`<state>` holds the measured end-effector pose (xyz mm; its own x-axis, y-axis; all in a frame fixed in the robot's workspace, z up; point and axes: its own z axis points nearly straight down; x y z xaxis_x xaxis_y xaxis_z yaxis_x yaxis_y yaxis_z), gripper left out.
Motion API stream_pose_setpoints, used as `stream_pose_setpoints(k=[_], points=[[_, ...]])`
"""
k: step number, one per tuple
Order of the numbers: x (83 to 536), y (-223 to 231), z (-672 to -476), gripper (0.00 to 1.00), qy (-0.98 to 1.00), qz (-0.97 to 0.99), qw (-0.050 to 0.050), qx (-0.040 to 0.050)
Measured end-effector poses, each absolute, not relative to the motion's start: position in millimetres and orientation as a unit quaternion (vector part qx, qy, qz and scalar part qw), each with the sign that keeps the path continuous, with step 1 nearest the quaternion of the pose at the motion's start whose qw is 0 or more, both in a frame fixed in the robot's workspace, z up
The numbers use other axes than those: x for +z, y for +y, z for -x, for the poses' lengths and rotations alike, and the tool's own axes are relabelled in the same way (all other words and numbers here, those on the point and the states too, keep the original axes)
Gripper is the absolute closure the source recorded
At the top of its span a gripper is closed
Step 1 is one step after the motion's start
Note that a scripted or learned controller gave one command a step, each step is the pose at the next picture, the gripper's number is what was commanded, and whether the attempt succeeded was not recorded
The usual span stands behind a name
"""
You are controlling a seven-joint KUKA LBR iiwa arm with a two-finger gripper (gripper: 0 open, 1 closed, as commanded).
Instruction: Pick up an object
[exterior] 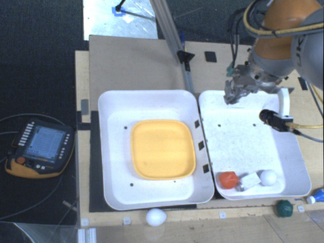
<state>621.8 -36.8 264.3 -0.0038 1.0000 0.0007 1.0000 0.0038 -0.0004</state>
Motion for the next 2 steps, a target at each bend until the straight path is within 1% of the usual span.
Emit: stream_pose_setpoints(k=[1, 2], points=[[245.1, 14.4, -637.3, 1.00, -0.709, 0.705, 0.001, -0.0001], [248.5, 57.7, -660.3, 1.00, -0.708, 0.706, 0.000, -0.0010]])
